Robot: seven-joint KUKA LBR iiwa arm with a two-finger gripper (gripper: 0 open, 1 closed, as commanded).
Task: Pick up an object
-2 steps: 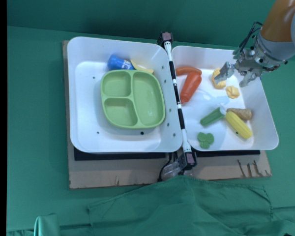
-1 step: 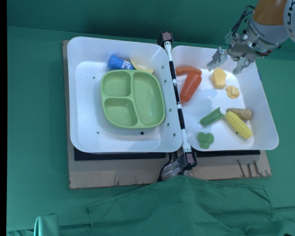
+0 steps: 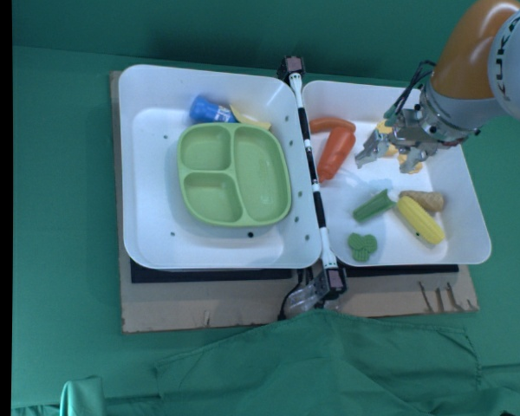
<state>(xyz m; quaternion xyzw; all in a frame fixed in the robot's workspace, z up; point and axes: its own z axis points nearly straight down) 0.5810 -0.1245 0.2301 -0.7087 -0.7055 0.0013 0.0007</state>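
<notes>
Orange and tapered, a toy carrot (image 3: 335, 151) lies in the right bin (image 3: 468, 232) near its left wall, beside an orange sausage-shaped piece (image 3: 332, 125). The gripper (image 3: 390, 152) hangs just right of it, fingers spread open around nothing. Lower in that bin sit corn (image 3: 420, 219), a green stalk (image 3: 373, 206) and a green floret (image 3: 361, 246), with bare white floor between. The left bin (image 3: 147, 224) bears a green divided plate (image 3: 234, 173). Green cloth (image 3: 61, 189) covers the bench.

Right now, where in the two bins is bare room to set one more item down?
Left bin: bare floor left of and below the green divided plate. Right bin: a free strip along its far wall, beyond the orange carrot. Crowded: its near half, around the corn cob and under the pincer.
</notes>
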